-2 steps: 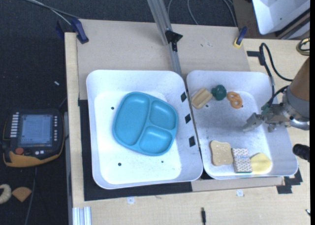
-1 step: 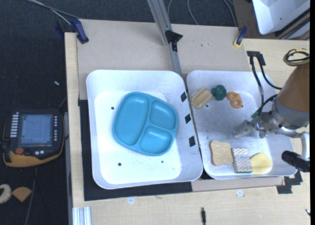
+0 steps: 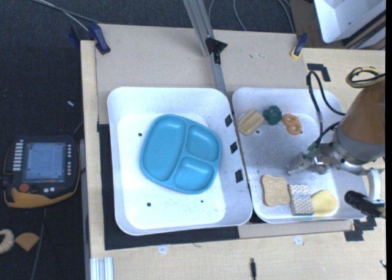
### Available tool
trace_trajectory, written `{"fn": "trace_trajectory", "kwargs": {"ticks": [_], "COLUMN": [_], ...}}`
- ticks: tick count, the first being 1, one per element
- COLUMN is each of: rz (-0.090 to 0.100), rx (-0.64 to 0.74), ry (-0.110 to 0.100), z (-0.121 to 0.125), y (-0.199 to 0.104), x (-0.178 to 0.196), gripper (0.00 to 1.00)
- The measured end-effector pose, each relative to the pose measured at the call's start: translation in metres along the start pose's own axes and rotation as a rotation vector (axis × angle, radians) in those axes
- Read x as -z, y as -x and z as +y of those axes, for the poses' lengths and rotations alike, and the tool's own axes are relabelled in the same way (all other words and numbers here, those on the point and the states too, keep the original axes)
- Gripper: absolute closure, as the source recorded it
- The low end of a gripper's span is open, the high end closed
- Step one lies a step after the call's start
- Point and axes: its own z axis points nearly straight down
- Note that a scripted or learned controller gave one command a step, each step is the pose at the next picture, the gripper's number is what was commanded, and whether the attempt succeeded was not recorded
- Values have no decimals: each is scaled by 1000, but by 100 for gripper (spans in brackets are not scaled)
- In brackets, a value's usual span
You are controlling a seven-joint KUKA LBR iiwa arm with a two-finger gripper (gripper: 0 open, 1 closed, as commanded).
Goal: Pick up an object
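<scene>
A: Any readable labels?
B: None legible. The pendant [image 3: 43,167] screen at 9 o'clock is too blurred.
A: Right bin [image 3: 263,214]?
B: Near edge, around 5 o'clock: toast slice [image 3: 275,190], checkered packet [image 3: 300,200], yellow lump [image 3: 324,201]. The gripper [image 3: 304,164] is just above them, at 3 o'clock, over bare floor, its fingers spread and gripping nothing.
A: Far side?
B: Tan block [image 3: 250,121], green piece [image 3: 272,114], orange pretzel [image 3: 292,124].
A: Left bin [image 3: 122,107]?
B: Blue divided plate [image 3: 181,153].
A: Surroundings?
B: Pale wooden bench [image 3: 153,46], dark carpet [image 3: 37,76], cables.
</scene>
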Motion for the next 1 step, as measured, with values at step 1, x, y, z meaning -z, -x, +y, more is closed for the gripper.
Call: {"fn": "trace_trajectory", "kwargs": {"ticks": [1], "rz": [-5], "rx": [-1], "ry": [7], "z": [2], "y": [2], "x": [13], "gripper": [100]}}
